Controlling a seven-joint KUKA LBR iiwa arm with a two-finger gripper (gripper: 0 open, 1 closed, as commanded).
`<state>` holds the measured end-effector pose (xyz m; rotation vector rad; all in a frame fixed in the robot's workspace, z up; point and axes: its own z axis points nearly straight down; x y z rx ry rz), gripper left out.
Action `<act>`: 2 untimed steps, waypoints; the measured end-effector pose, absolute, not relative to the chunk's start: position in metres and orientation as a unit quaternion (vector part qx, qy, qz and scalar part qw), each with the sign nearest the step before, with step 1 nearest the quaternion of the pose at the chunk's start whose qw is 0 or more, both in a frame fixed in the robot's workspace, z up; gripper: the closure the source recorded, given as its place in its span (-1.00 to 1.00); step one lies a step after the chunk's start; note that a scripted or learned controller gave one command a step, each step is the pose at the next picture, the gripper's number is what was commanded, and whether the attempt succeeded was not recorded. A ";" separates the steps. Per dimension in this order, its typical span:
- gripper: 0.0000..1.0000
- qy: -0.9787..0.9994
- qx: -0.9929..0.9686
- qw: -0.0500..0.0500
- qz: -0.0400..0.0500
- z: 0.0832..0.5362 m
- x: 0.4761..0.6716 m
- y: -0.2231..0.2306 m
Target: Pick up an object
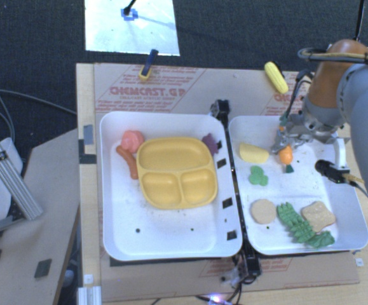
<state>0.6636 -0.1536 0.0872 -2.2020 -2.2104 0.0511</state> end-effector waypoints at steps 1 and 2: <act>1.00 -0.710 -0.704 0.001 -0.001 0.084 0.633 -0.085; 1.00 -0.712 -0.702 -0.004 -0.007 0.192 0.659 0.001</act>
